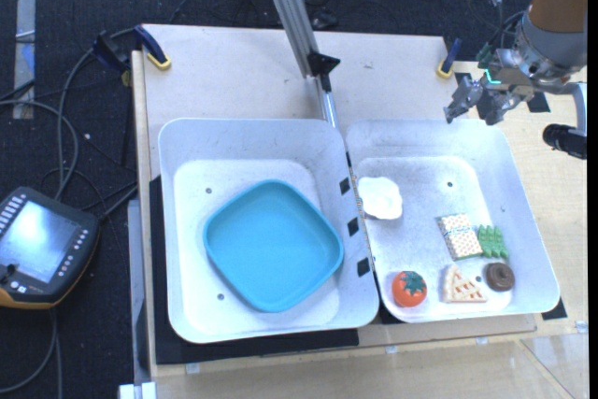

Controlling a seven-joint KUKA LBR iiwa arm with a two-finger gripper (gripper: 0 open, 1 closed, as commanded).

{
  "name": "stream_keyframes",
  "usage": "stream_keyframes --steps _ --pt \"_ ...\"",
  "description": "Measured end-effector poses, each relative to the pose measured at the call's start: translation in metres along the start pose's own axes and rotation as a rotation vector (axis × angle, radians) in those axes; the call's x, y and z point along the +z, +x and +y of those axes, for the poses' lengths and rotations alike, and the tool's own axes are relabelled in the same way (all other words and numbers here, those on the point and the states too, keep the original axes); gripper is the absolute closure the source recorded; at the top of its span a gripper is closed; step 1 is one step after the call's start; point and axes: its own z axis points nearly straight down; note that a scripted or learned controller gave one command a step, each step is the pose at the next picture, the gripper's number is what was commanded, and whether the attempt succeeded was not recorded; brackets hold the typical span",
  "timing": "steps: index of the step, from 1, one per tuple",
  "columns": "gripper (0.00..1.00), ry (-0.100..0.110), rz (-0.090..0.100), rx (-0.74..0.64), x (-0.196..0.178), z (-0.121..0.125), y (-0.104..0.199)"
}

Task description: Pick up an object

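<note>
Up at the far right corner of the right-hand shallow white bin [523, 201], the dark two-finger pincer [475, 104] hangs over the bin's back rim; its fingers look slightly parted with nothing between them. Below it the bin floor lies bare, with open room around the flat white fried-egg piece [380, 198] near the left wall. The other pieces crowd the near edge: a red tomato with green top [408, 289] at the left, a pale wedge with red dots [462, 284] beside it, a brown ring-shaped doughnut [500, 276] close to the right rim, and behind these a checkered square cracker [459, 235] touching a green leafy piece [491, 242]. The left white bin [182, 163] holds a light blue square plastic dish [271, 244], well apart from its rims. Both bins sit on the pale counter [234, 70].
</note>
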Motion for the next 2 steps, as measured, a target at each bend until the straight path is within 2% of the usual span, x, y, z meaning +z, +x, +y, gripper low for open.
stream_keyframes --steps 1,2 --pt "0.00 0.000 0.000 0.000 0.000 0.000 0.000" --pt "0.00 0.004 0.001 0.000 0.051 0.002 0.010"
